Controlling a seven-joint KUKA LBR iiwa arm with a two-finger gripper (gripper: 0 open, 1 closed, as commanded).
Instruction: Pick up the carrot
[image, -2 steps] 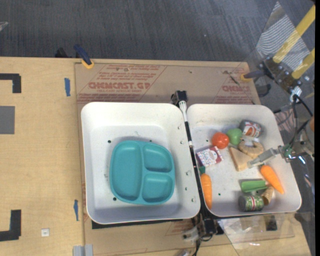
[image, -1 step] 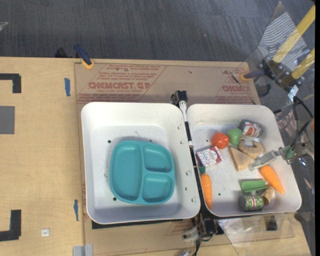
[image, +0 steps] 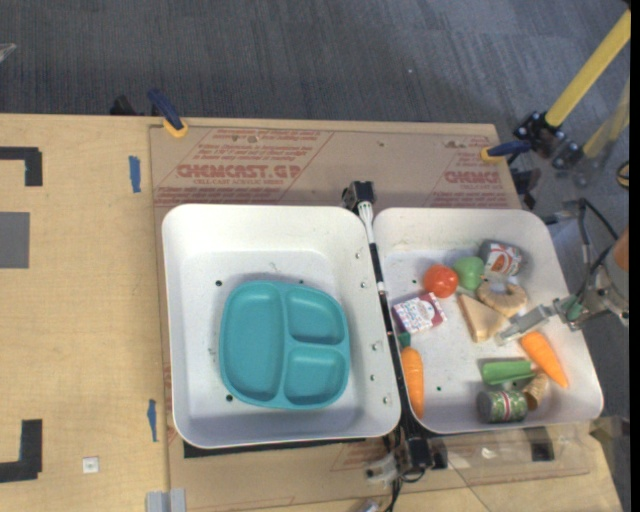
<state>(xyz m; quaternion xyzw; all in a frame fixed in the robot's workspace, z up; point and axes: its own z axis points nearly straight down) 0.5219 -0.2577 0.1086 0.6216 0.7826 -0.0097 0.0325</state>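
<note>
Nearest the camera, along the front wall of the right bin (image: 590, 395), lie a small can (image: 502, 405), a green piece (image: 507, 371) just behind it, and an orange carrot (image: 412, 377) close against the bin's left wall. A second carrot (image: 546, 358) lies on the right side of the bin, tilted, beside the green piece. Just above this second carrot the hand (image: 522, 325) reaches in from the right edge as a slim grey tip; whether it is open or closed cannot be told at this scale, and nothing is seen gripped in it. Behind it sit a tan wedge (image: 484, 314), a purple packet (image: 418, 314), a red tomato (image: 440, 280), a green round item (image: 469, 271) and a printed can (image: 501, 260). The left bin (image: 190, 300) holds a teal divided plate (image: 284, 342). Farther back the bench (image: 70, 250) carries a printed cardboard sheet (image: 320, 160).

Judged step: approach, with the grasp not yet made. The next move calls for lowering the hand over the right-hand carrot, aligned across its narrow width, clear of the wedge and the green piece.
</note>
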